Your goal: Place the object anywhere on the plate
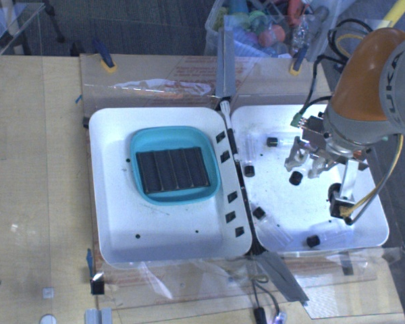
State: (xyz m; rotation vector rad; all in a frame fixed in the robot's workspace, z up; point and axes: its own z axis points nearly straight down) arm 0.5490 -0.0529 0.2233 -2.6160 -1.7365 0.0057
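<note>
Claw [304,169] hangs over right bin [283,221] — fingertips blurred, grip unclear.

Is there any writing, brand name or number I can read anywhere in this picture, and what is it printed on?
"UK": pale letters, cut off by the picture's edge, on the grey casing of the arm beside its orange band.
Faint reddish printing on the clear plastic sheet behind the bins: too blurred to read.
I can read nothing else.
</note>
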